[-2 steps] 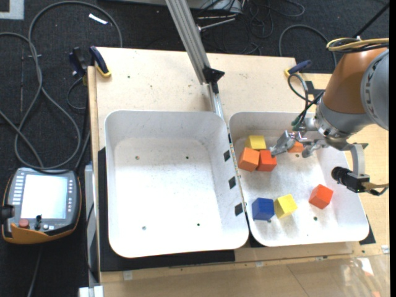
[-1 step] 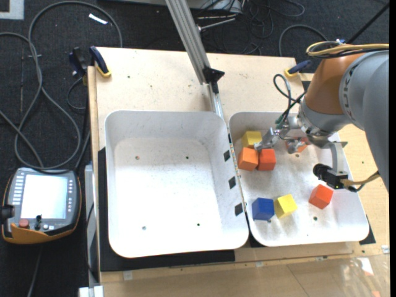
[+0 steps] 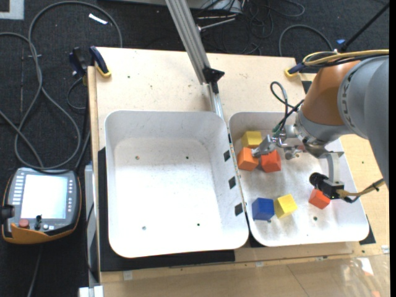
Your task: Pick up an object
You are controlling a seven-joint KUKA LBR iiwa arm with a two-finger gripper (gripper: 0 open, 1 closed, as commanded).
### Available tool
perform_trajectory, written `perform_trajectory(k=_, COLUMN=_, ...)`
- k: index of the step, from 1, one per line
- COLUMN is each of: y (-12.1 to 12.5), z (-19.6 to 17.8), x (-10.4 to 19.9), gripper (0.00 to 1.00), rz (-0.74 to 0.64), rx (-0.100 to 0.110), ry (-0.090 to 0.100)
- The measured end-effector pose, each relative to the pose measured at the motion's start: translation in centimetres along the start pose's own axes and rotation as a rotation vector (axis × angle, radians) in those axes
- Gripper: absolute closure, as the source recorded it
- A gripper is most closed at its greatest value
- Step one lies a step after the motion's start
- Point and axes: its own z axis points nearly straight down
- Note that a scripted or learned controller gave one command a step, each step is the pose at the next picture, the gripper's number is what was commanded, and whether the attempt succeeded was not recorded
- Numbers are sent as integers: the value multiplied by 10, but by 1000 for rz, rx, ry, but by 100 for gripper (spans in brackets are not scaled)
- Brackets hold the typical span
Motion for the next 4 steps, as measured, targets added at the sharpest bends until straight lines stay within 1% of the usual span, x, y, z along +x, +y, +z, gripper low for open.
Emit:
perform_trajectory(k=1, y=0, z=-11, x=-6, gripper=100, rz=2, rx=-2, ry=-8)
perform_trajectory(k=2, y=0, z=-10, x=-5, gripper=0, rz=3, rx=1, ry=-8)
perform_trajectory(k=3, y=-26, z=-3, x=-1, gripper=0, rz=3, rx=7, ry=-14)
perform_trajectory(k=4, y=-29, z=11, x=-23, gripper=0, rz=1, rx=32, ry=2)
